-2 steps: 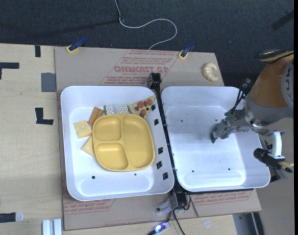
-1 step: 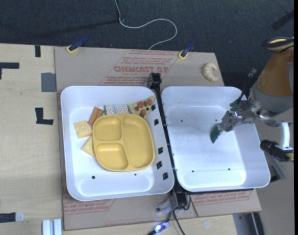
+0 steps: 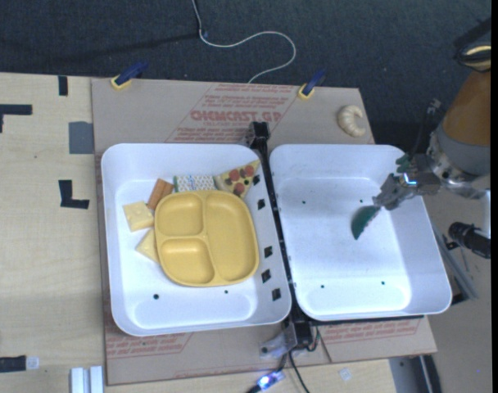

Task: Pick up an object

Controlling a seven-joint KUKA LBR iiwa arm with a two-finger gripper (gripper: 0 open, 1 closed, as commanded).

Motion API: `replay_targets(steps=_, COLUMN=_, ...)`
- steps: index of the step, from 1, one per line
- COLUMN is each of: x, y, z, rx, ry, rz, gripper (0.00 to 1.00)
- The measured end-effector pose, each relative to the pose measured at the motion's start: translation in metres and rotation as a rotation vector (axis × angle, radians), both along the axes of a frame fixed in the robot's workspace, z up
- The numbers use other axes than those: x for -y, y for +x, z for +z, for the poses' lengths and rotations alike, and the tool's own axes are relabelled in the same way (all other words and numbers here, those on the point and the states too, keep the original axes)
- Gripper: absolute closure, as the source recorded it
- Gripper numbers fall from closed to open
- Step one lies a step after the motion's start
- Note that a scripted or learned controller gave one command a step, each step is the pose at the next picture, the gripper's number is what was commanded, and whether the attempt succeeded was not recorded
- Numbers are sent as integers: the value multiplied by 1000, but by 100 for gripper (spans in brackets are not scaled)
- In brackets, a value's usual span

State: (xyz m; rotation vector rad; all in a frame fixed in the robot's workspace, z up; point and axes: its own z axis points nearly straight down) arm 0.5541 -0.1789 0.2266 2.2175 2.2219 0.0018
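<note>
Two bins: lying side by side.
Gripper (image 3: pixel 378 205): hanging over right bin (image 3: pixel 413 289), pinching dark green object (image 3: pixel 364 220).
Left bin (image 3: pixel 118 244): holding yellow divided plate (image 3: pixel 206 237).

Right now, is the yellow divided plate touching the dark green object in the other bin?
Apart. The camera view shows the yellow divided plate in the left bin and the dark green object in the right bin, the bins' walls between them.

the arm (image 3: pixel 472 125) comes in grey, with a broad orange band above the wrist and a paler grey ring under it. the gripper (image 3: pixel 391 193) is a slim dark metal piece, and a black knob-like fitting sits lower beside the arm.
</note>
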Motion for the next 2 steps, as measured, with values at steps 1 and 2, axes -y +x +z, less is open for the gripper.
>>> replay_targets(steps=1, x=-49, y=0, z=-7, rx=-4, ry=2, rz=3, gripper=100)
replay_targets(steps=2, x=-97, y=4, z=-12, rx=-5, ry=1, rz=2, gripper=100)
